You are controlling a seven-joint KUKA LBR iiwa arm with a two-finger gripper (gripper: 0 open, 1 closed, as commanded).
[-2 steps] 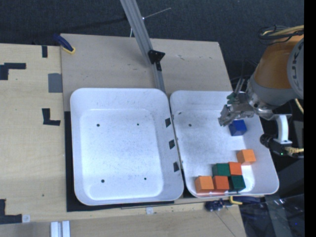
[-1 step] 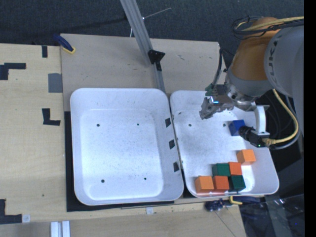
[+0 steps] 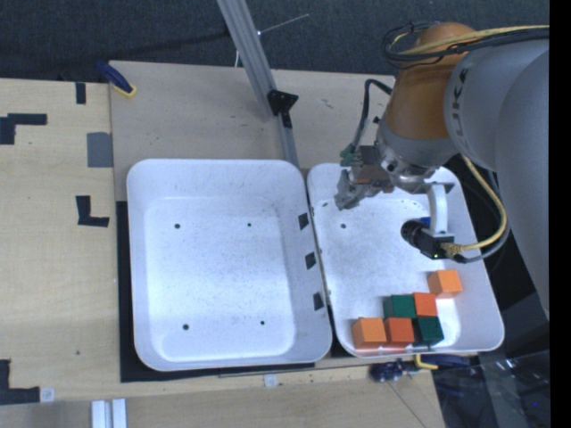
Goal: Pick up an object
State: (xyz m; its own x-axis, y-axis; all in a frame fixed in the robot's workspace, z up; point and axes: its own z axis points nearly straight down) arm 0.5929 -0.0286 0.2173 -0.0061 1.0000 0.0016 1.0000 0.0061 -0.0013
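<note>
Several small blocks lie in the near corner of the right bin [image 3: 375, 248]: an orange block [image 3: 368, 331], another orange one [image 3: 400, 329], a green block [image 3: 401, 306], a dark green block [image 3: 429, 329], a red-orange block [image 3: 426, 305] and an orange block [image 3: 444, 282] set apart toward the right rim. My gripper [image 3: 350, 194] hangs over the far left part of the right bin, well away from the blocks. Its dark fingers point down at the bin floor and nothing shows between them.
The left bin [image 3: 219, 257] sits beside the right one, sharing a middle rim with black clips. A slanted metal pole [image 3: 250, 47] crosses the bench behind the bins. A black cable fitting [image 3: 419, 235] hangs from the wrist over the right bin.
</note>
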